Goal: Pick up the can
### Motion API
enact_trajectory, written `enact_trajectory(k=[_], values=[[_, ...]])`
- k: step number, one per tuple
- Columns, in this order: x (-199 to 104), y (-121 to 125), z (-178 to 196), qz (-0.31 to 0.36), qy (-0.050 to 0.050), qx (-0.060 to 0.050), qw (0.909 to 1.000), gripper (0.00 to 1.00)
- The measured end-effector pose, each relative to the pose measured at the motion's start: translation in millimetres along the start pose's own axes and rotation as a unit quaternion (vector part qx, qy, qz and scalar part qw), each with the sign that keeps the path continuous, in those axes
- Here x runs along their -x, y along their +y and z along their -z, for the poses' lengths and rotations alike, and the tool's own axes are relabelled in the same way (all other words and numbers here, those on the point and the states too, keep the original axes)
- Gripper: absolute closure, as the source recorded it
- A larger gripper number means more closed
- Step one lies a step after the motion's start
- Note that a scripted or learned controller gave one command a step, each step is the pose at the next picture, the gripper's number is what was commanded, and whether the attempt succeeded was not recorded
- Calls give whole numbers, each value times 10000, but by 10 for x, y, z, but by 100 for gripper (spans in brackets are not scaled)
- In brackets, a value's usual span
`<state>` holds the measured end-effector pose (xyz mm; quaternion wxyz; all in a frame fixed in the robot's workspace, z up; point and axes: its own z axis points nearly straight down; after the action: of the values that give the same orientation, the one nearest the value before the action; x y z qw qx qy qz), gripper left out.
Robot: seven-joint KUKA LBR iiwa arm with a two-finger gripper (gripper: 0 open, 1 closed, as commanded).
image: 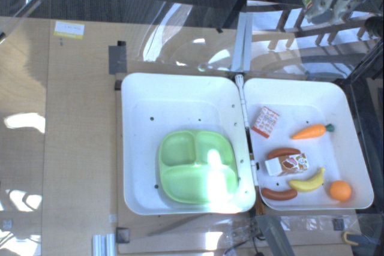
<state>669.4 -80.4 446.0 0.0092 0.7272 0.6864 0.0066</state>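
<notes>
- Your gripper sits at the top right, beyond the far edge of the right bin, well apart from everything in it; how open it is cannot be told.
- The can, with a red and white label, lies low in the right bin, just beside a banana.
- Carrot and orange lie nearby.
- The left bin bears a green plate.

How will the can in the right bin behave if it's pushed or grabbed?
The can seems to lie on its side, so a push would probably roll it. The banana and sausage beside it may check that. It looks rigid, so likely firm to pinch.
</notes>
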Motion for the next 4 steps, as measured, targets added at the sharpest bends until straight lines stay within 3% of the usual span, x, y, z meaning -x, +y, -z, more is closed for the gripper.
enact_trajectory(k=[1,2,3,4], values=[[275,-231,-94,1681,21,-68,9857,100],[398,-5,-86,2967,23,-48,9550,100],[37,-47,-83,5637,47,-33,8260,100],[-751,-239,-474,6931,61,-25,7209,100]])
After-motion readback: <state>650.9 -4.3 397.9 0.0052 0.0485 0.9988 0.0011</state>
